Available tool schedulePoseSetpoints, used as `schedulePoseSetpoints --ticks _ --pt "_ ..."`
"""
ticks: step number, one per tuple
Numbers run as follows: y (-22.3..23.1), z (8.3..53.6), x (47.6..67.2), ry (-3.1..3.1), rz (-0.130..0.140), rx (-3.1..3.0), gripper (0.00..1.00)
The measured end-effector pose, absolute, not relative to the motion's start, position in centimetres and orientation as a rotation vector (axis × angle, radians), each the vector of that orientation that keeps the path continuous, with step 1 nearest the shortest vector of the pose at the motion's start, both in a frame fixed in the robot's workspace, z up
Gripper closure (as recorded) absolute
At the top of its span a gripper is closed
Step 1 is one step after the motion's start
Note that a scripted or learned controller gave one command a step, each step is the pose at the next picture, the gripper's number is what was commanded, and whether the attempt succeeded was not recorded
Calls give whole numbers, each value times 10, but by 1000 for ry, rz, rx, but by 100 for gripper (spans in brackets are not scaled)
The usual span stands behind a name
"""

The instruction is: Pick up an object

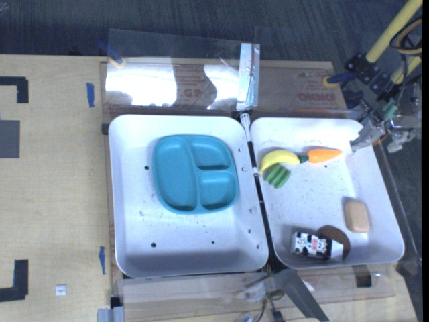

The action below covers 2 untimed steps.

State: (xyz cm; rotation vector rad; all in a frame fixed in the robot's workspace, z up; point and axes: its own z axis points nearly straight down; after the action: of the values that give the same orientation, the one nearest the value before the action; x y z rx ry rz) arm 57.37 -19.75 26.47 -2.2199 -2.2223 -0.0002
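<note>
The gripper point(367, 138) hangs over the right bin's point(375, 247) far right corner; whether its jaws are apart I cannot tell. Nearest it lies the carrot point(324, 155), beside the banana point(278, 158), probably the easiest pick from there.

robot lab or test bench, not a home. plywood bench top point(53, 200) with black tape marks point(17, 89) and blue tape bits point(90, 94), two white bins point(127, 139) set side by side, clear plastic divider sheet point(181, 72) behind them, cables and a yellow hose point(399, 22) at right, dark carpet floor point(201, 5).
</note>
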Motion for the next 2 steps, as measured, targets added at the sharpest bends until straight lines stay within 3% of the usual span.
schedulePoseSetpoints --ticks 1,2 --pt "-198 276 575 -2225 -3 -2222 100" --pt "-198 275 574 -2224 -2 -2222 0"
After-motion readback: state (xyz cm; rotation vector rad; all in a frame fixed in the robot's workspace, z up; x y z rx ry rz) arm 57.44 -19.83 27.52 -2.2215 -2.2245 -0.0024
